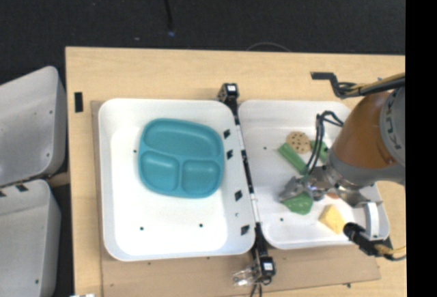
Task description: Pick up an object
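Note:
In the right bin (270,227) lie a green stick-shaped piece (292,157), a round tan cookie with dark spots (296,141), a small green lump (298,205) and a yellow wedge (333,218). My gripper (298,190) is low in this bin, right above the green lump and touching or almost touching it. Its grey fingers point left and down. The arm's orange band (362,132) rises behind it and hides the bin's right part.
The left bin (116,220) holds a teal divided tray (181,157) with three compartments. A black hinge strip (242,166) runs between the bins. Cables (365,237) hang at the right bin's lower right corner. Wooden bench (171,74) surrounds both bins.

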### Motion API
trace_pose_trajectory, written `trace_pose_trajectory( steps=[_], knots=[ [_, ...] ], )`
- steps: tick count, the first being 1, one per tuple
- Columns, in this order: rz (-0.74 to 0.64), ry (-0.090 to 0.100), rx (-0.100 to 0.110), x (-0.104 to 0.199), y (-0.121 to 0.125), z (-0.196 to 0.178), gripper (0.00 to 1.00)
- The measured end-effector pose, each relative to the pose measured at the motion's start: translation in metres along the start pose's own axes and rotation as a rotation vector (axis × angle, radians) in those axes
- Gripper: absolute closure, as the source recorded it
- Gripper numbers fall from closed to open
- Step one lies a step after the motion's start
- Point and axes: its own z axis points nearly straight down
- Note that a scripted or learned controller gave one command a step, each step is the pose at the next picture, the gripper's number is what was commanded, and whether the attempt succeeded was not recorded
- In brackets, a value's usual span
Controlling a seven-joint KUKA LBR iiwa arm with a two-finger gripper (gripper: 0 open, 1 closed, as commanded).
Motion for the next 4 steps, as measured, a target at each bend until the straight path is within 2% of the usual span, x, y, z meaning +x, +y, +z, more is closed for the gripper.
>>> trace_pose_trajectory(
  steps=[1, 2, 4],
  knots=[
    [0.009, -0.001, -0.007, -0.001, 0.002, -0.013, 1.00],
    [0.000, -0.002, -0.011, -0.004, 0.002, -0.078, 1.00],
    [-0.007, -0.002, -0.010, -0.009, 0.007, -0.160, 1.00]
  ],
)
